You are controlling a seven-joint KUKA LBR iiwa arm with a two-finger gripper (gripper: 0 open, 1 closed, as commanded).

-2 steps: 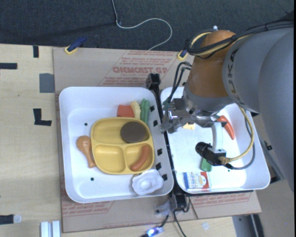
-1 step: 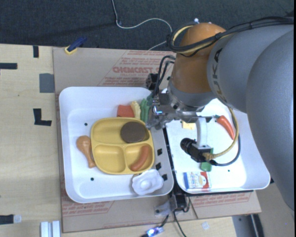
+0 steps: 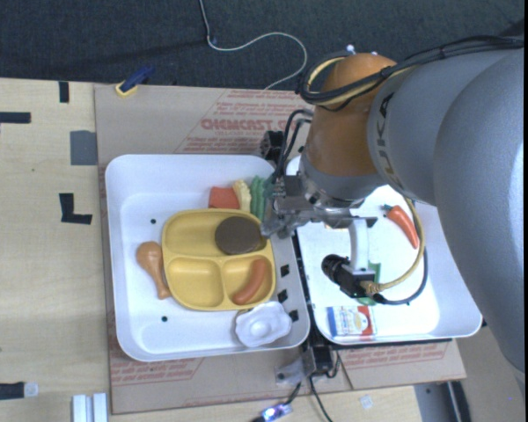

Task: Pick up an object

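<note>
Jaws state unclear; brown patty on yellow tray just left.

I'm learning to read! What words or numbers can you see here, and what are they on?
"CHEMGRAT": my best reading of the faint red print on the cardboard behind the bins; it is blurry, so I'm not sure.
Red print along the cardboard's front edge: too small to read.
Carton in the right bin: it has a red and blue label, too blurred to read.
White letters on the arm: cut off, unreadable.
</note>
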